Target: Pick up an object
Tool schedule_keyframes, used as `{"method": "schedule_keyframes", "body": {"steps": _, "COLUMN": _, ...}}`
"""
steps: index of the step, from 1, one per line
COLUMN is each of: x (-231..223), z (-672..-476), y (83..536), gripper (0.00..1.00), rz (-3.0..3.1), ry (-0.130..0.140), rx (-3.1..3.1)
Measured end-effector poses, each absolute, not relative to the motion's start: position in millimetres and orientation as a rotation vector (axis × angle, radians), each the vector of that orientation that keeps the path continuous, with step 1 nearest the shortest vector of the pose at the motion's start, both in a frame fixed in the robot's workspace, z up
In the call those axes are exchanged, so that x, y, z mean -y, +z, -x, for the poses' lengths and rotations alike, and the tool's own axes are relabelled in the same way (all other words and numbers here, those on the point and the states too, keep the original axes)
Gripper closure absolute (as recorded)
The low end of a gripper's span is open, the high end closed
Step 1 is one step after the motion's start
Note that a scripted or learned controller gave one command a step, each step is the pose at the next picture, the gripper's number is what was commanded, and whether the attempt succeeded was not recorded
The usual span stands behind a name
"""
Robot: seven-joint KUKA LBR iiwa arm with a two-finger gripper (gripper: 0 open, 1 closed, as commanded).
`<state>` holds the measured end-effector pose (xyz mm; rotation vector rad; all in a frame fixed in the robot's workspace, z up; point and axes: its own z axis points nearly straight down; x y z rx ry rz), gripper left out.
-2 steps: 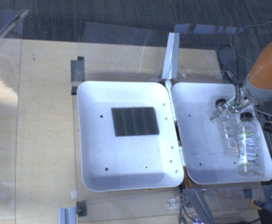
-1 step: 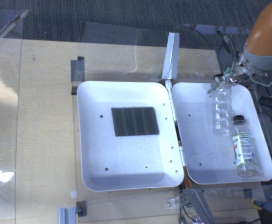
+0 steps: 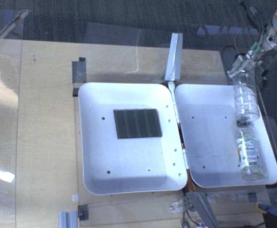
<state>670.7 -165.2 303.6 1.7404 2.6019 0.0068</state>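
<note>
Camera view: two white bins are seen side by side on the wooden counter (image 3: 43, 127). The left bin (image 3: 95, 175) carries a dark ribbed rectangular pad (image 3: 137, 123), lying flat near its middle, well apart from the walls. The right bin (image 3: 205, 141) holds two clear plastic bottles laid along its right wall: an unlabelled bottle (image 3: 246, 99) at the far end, and a labelled bottle (image 3: 248, 153) nearer the camera, end to end and nearly touching. They are judged to have rolled and settled against the sloped wall, which leaves little room on that side for a grasp.

The gripper (image 3: 245, 64) is seen at the upper right, above the far rim of the right bin, just beside the unlabelled bottle's neck. Whether it is open or closed cannot be told; the area is cluttered and blurred. Nothing is seen gripped. The pick is judged not yet done, with the unlabelled bottle the likeliest target.
</note>
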Motion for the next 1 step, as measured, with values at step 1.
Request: {"method": "schedule_keyframes", "body": {"steps": 1, "x": 109.4, "z": -665.7, "y": 227.6, "gripper": 1.00, "rz": -1.419, "ry": 0.004, "rx": -2.798}}
